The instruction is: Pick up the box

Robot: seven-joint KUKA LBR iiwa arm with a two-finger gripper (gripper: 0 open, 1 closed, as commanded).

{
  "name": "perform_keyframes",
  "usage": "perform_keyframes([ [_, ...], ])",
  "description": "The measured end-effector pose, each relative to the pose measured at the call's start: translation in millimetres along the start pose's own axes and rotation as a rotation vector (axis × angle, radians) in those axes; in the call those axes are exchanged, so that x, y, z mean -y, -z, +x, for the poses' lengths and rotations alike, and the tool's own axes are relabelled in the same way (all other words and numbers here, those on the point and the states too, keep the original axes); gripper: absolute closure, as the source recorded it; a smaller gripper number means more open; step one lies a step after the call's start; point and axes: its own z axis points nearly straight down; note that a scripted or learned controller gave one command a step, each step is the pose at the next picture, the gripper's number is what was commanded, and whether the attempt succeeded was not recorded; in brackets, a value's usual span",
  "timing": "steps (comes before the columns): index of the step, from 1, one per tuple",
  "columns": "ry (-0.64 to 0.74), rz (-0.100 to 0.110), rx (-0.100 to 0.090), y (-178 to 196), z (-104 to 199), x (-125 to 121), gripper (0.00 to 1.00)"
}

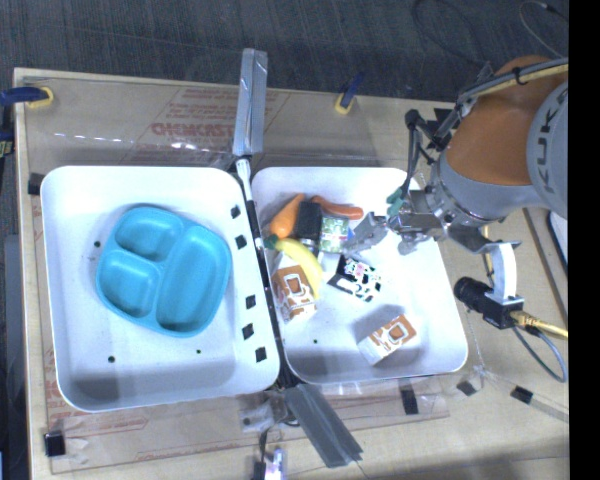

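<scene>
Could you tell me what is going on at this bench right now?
A KUKA arm reaches in from the right, its hand low over the right bin, beside a pile of toy food. Two small orange-and-white boxes lie there: one alone toward the near corner, the other by the banana. Neither is between the fingers. The left bin holds a blue divided tray.

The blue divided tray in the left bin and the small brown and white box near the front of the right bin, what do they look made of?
Blue divided tray: probably moulded plastic, smooth, with a soft sheen and rounded compartments. Small brown and white box: likely printed cardboard, matte, with flat faces and crisp edges.
</scene>
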Motion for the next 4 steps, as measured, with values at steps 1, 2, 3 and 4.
perform_keyframes([
  [1, 0.158, -0.003, 0.001, -24.6, -22.6, -57.7, 0.00],
  [2, 0.184, -0.001, 0.000, -106.6, -46.9, -84.2, 0.00],
  [3, 0.159, -0.022, 0.013, -157.9, -51.7, -112.6, 0.00],
  [4, 0.086, -0.004, 0.001, -167.6, -49.3, -133.4, 0.00],
])
